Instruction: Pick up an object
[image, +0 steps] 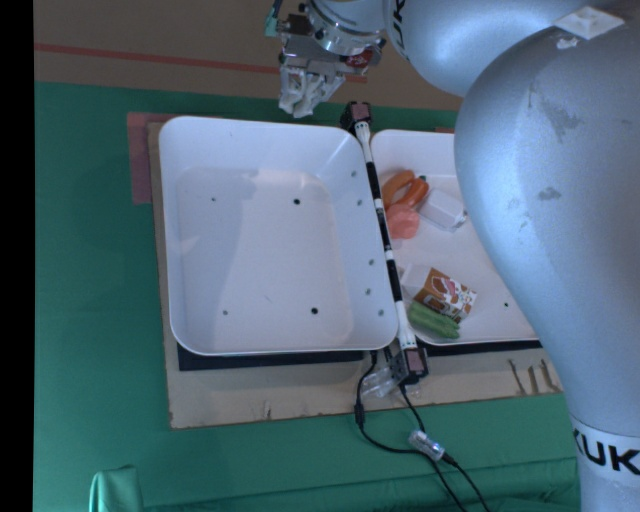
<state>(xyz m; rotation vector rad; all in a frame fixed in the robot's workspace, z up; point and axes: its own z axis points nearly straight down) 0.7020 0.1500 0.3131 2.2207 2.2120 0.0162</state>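
While glossy bins (200, 140) lie flat, the metal claw (305, 95) hangs above.

Jumbled small objects (425, 215) in right bin (500, 300)

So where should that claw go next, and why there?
Probably sideways toward the right bin, then down. The gripper hangs above the far rim of the left bin, while the things to pick, an orange piece, a small printed box and a green vegetable, all lie in the right bin.
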